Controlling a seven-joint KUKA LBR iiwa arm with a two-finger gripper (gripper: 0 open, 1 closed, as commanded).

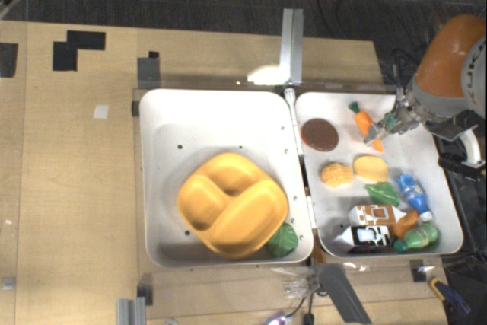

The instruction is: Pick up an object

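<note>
The right bin [449, 186] holds several small toy foods. An orange carrot [363, 120] with a green top lies near its back edge. My gripper [383, 130] hangs low over the bin, just right of the carrot and close to it. A small orange piece [378, 145] shows right under the gripper tip. A brown disc [319, 134] lies to the left of the carrot. Nearer the front lie a yellow ridged item [336, 175] and a pale yellow piece [370, 167].
The front of the right bin is crowded: a green leaf [382, 192], a blue bottle [411, 192], a brown and white carton [374, 216], a green bottle [418, 238]. The left bin [175, 125] holds a big yellow divided dish [232, 203] with a green item [284, 240] beside it.
</note>
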